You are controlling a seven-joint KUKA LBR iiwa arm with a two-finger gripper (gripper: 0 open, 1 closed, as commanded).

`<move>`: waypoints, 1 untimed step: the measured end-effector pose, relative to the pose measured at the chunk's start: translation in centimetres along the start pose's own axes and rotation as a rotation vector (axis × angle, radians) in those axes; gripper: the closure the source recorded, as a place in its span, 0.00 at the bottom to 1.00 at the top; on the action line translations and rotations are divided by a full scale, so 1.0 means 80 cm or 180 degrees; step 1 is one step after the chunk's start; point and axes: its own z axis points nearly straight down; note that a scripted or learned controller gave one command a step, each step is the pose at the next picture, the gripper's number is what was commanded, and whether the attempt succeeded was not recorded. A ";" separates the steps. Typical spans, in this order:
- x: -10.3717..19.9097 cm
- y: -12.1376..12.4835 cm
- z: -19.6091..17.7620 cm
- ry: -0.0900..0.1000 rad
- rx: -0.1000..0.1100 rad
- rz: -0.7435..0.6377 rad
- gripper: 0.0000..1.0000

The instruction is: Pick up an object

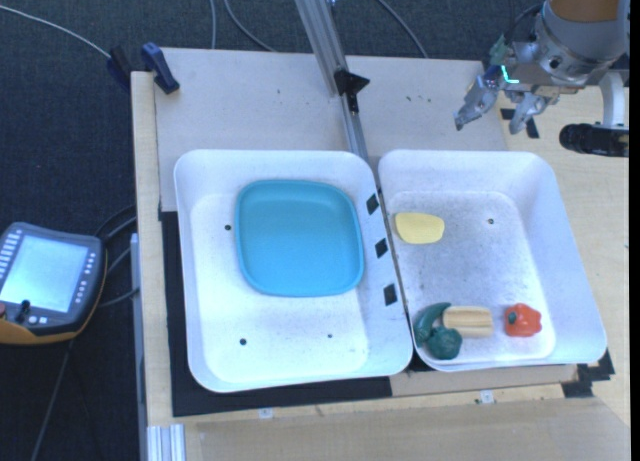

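- Up at the far right corner of the counter, the tool hangs over bare counter just beyond the far rim of the right bin, its two fingers spread apart with nothing between them.
- The grey arm with its orange band comes in from the right above it.
- Nearest the tool lies a yellow piece, in the right bin's far left part, close to the wall shared with the left bin; it sits well apart from the tool, nearer me and to the left.
- Along the right bin's near edge sit three more things in a row: a dark green vegetable at the left corner, a tan block touching it, and a red-orange pepper just beside the block, toward the right wall.
- The middle of the right bin's floor is open between the yellow piece and that near row.
- A blue plate lies flat in the left bin, toward its far side, with white floor showing around it.
- A metal rail slants down to the gap between the bins, left of the tool.
- A handheld screen rests on the floor off the counter's left side.
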 end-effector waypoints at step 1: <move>0.000 0.000 0.000 0.0000 0.0000 0.0000 0.00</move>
